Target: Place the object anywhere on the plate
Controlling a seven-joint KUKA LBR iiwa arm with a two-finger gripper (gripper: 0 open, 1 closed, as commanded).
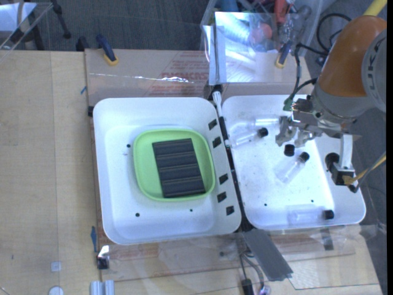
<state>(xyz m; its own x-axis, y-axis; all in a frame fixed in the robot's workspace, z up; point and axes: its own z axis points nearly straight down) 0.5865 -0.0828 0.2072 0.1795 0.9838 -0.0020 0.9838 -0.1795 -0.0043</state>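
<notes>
A green square plate [142, 177] lies in the left white bin [110, 165]. A dark grey ribbed block [178, 168] rests flat on the middle of the plate. My gripper [288, 141] hangs over the upper middle of the right bin [344, 211], well to the right of the plate and apart from the block. Just below the gripper lies a clear tube with a black cap [292, 166]. I see nothing held in the gripper.
Two more clear black-capped tubes lie in the right bin, one at its upper left [248, 135] and one near the front edge [308, 215]. A row of black clips [220, 158] runs along the divide between the bins. A cluttered clear box [258, 35] stands behind.
</notes>
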